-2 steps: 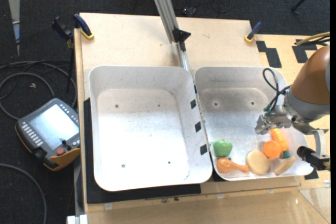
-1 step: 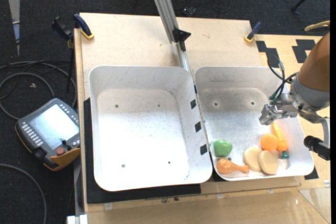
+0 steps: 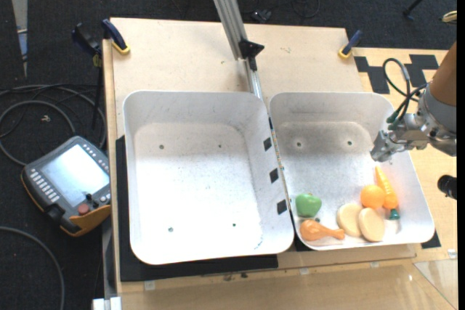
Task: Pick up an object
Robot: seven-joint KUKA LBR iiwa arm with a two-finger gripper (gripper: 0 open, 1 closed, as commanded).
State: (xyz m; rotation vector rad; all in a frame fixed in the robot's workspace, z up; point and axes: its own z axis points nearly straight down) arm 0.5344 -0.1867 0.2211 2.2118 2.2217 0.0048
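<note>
Toy foods lie along the near side of the right bin [image 3: 327, 109]: a green pepper-like piece [image 3: 309, 205], an orange drumstick-shaped piece [image 3: 320, 231], two pale slices [image 3: 362, 222], an orange ball [image 3: 372, 196] and a carrot [image 3: 387, 189]. My gripper [image 3: 382, 150] hangs at the bin's right wall, just above and behind the carrot and ball. Nothing shows between its fingers.
The left bin [image 3: 192, 170] sits beside the right one on a wooden bench. A metal pole [image 3: 229, 11] slants down to the bins' shared far corner. Yellow clamps [image 3: 116, 40] grip the bench's far corners. A teach pendant [image 3: 65, 181] lies on the floor at left.
</note>
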